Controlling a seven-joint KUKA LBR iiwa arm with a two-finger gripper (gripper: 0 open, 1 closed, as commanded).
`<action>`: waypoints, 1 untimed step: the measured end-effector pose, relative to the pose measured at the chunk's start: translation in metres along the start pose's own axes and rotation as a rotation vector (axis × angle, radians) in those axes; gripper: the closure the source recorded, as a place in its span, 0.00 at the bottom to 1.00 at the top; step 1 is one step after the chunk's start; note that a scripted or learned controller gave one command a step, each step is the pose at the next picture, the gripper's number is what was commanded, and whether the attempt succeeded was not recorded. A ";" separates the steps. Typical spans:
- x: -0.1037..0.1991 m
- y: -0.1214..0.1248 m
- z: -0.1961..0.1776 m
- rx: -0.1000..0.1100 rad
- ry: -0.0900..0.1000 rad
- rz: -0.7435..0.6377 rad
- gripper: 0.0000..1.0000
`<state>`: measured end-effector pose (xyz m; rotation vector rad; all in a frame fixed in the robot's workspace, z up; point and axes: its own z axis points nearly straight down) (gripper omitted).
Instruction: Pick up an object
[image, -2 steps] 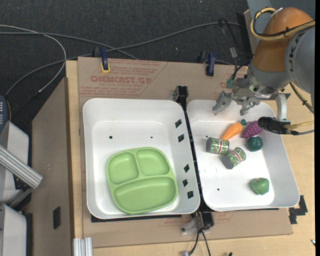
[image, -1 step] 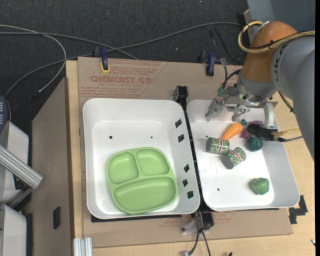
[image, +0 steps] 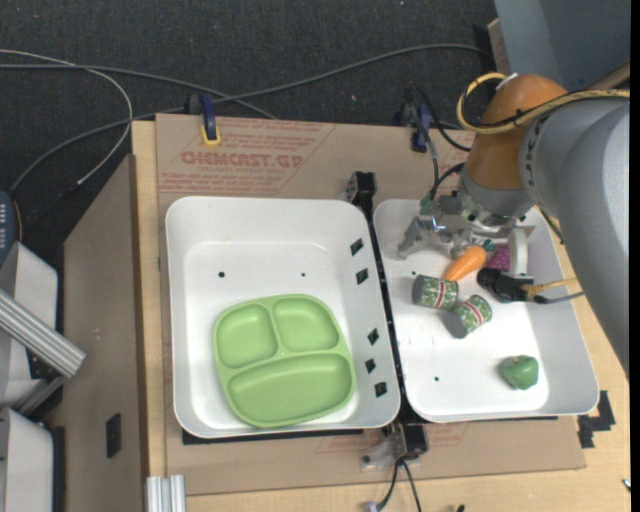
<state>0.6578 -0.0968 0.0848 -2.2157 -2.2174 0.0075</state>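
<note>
My claw hangs low over the far end of the right shallow white plastic bin, and I cannot tell how it is set, because my own wrist covers it. At its six o'clock lies the small orange carrot-shaped toy, touching or nearly touching the claw, with a little magenta object just beside it at three o'clock. Two small grey-green patterned cans and lie on their sides near the carrot's six o'clock, and a green pepper-shaped toy sits well apart towards five o'clock. The crowding worries me: closing here I might pinch two things, or nudge the round carrot so it rolls away. The cans would roll too. The left white bin holds only a green divided plastic plate.
</note>
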 end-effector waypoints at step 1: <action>0.000 0.003 -0.016 -0.009 0.000 0.000 1.00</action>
